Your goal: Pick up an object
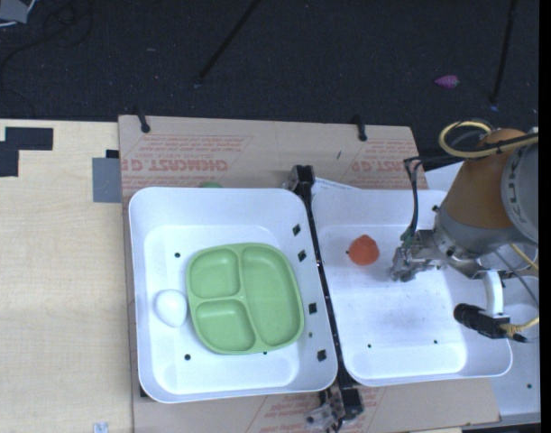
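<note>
Desk (50, 269) carries two white bins. Left bin (158, 224): green divided plate (244, 297), white egg (171, 308) touching. Right bin (410, 359): orange ball (363, 251), tool (404, 267) just beside, nothing gripped; finger state unclear.

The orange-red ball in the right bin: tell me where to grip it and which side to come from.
Grip the orange-red ball across its widest middle, coming straight down. It looks round, so no side is better, and it lies apart from the right bin's walls with bare floor around for both fingers. The gripper is just to its right, so it likely needs only a short shift.
</note>
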Robot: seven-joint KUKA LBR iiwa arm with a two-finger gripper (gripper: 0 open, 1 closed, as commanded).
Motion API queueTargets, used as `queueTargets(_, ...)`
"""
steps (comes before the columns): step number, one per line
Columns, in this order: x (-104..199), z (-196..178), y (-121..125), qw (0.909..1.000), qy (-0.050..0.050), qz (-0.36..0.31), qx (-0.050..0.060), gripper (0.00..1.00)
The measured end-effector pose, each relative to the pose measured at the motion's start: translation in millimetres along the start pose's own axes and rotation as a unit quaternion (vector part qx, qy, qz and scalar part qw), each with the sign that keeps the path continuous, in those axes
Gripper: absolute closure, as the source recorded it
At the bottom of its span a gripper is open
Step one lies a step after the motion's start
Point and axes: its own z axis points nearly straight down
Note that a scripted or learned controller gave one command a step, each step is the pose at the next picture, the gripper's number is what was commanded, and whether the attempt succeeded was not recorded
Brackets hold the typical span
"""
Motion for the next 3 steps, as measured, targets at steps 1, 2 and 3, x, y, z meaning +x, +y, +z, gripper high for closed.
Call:
queueTargets(1,-7.0,-48.3,7.4,1.0000,-0.001,-0.001,-0.004,1.00)
queueTargets(2,-5.6,-111.4,5.0,1.0000,-0.001,-0.002,-0.004,1.00)
queueTargets(3,-6.4,-143.0,5.2,1.0000,-0.001,-0.002,-0.003,1.00)
